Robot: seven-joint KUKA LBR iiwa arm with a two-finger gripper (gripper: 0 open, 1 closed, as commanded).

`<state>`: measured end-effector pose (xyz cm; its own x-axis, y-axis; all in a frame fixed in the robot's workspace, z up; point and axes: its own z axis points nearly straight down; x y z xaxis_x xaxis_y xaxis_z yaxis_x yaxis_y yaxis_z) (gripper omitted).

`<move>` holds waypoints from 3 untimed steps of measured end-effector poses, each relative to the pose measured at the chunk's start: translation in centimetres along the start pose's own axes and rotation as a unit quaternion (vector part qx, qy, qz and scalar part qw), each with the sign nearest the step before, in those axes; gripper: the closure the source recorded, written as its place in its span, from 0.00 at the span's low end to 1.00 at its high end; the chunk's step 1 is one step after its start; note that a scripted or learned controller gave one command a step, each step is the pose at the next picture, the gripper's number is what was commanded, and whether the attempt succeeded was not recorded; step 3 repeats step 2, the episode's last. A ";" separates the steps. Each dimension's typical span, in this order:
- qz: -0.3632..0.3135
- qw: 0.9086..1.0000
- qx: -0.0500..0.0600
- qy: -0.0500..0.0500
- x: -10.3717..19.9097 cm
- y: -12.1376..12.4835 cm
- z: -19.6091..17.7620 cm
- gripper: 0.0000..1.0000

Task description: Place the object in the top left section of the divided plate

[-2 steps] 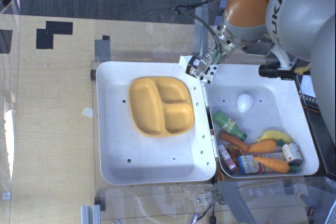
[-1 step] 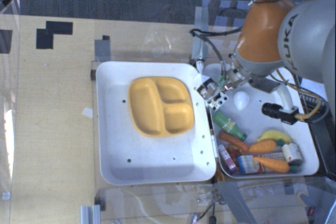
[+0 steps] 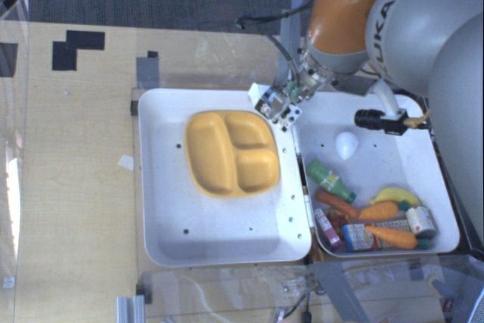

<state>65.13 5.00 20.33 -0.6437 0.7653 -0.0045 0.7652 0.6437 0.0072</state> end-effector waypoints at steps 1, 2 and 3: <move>0.000 1.000 0.000 0.000 0.0 0.0 0.0 0.00; 0.046 0.999 0.001 0.001 4.5 -2.6 1.7 0.00; 0.046 0.999 0.001 0.001 4.5 -2.6 1.7 0.00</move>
